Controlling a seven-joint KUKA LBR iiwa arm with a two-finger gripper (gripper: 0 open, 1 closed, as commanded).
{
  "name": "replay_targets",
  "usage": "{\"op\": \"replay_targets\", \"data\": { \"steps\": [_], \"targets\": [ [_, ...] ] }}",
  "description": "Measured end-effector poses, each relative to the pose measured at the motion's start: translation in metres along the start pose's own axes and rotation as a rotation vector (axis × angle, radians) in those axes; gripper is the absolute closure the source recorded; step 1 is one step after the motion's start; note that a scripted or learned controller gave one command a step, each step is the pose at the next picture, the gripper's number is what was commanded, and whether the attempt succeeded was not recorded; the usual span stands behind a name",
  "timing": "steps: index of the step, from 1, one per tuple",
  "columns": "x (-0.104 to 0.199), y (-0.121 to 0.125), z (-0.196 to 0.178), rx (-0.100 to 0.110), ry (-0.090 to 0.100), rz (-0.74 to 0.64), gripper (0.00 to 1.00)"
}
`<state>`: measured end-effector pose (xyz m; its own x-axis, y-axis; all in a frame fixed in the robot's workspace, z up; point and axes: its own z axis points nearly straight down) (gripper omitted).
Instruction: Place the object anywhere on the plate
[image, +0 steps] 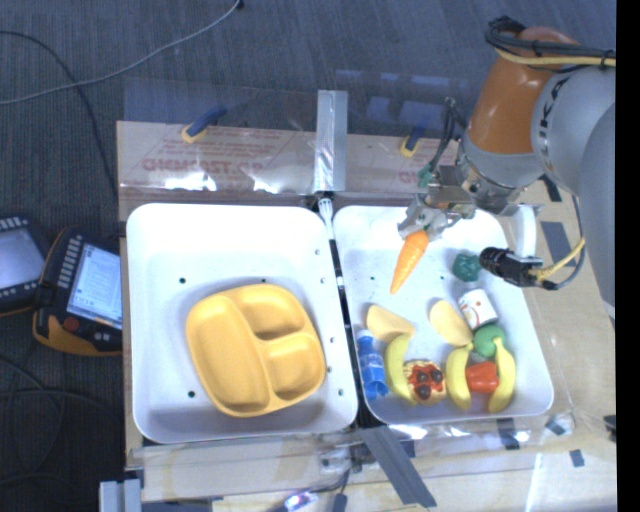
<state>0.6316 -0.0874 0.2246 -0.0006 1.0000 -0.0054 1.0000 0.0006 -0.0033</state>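
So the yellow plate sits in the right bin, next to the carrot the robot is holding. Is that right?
Not quite. The camera view shows the yellow plate in the left bin. The carrot hangs from the gripper over the right bin.

Glossy yellow plastic plate (256, 348), smooth white plastic bins (150, 300), shiny orange plastic carrot (408, 260), matt grey carpet (60, 120)

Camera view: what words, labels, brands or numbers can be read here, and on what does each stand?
Nothing reads clearly.
Red print on the brown cardboard sheet behind the bins: too blurred and glared over to read.
Red-and-white label on the small white cylinder in the right bin: too small.
Lit screen of the handheld pendant at the left: too small.
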Motion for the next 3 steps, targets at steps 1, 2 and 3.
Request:
{"op": "replay_targets", "data": {
  "steps": [1,2,3],
  "targets": [
    [0.058,-0.055,0.043,0.001,0.006,-0.116,1.0],
    [0.103,-0.101,0.041,-0.001,0.006,-0.143,1.0],
    [0.189,-0.084,0.042,0.001,0.006,-0.178,1.0]
  ]
}}
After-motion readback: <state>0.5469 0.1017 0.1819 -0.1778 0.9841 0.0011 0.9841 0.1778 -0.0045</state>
